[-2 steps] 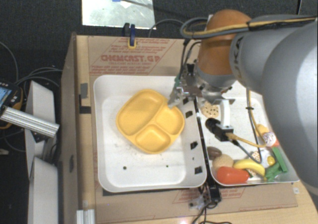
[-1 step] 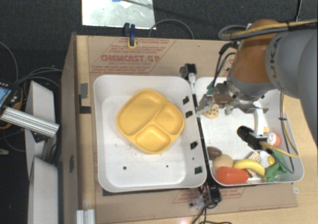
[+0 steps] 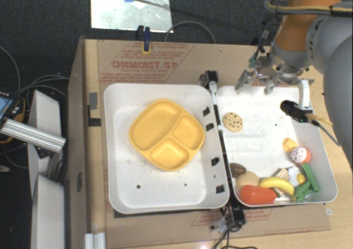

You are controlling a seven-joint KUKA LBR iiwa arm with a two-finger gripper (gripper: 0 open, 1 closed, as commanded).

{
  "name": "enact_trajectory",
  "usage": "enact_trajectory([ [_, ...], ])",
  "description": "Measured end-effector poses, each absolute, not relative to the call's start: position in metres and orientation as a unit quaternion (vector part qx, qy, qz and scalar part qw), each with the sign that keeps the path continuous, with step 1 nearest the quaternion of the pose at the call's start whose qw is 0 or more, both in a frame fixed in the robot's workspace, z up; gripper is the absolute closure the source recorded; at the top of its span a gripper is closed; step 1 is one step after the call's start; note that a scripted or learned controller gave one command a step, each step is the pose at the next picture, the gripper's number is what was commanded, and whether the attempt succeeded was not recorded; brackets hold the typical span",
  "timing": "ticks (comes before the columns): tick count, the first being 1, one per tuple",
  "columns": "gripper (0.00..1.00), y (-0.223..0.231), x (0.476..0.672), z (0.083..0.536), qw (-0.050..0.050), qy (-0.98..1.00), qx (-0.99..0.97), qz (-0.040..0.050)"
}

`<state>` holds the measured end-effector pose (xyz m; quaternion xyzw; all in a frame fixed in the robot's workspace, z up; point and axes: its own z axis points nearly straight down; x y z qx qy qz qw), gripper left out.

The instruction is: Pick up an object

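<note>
Because my arm reaches in from the right, it hangs over the far edge of the right bin, and this is why most of that bin lies free below the camera. Beside it, the left bin carries one big thing, a yellow plate with three sections, lying flat near the middle; I judge it too wide and too flat for an easy grip. My claw hovers at the far rim of the right bin, with nothing between its fingers as far as I can see, but how wide it is open I cannot tell, since the view is small and my wrist covers part of it. What I could pick is mostly crowded in the near corner of the right bin: a red pepper, a banana touching it, a green piece and a small orange and white toy near the right wall. They lean on each other, so I think a grip there may slip. A cookie lies alone, nearer to my claw, and seems the simplest choice.
</note>
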<state>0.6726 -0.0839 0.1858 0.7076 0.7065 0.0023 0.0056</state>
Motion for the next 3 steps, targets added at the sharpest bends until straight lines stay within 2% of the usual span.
enact_trajectory([
  [1, 0.0, -0.033, 0.599, 0.184, -0.002, 0.709, 0.705, -0.0005],
  [2, 0.0, -0.071, 0.641, 0.185, 0.003, 0.707, 0.707, 0.0013],
  [3, 0.0, -0.05, 0.63, 0.184, 0.001, 0.709, 0.705, 0.0004],
])
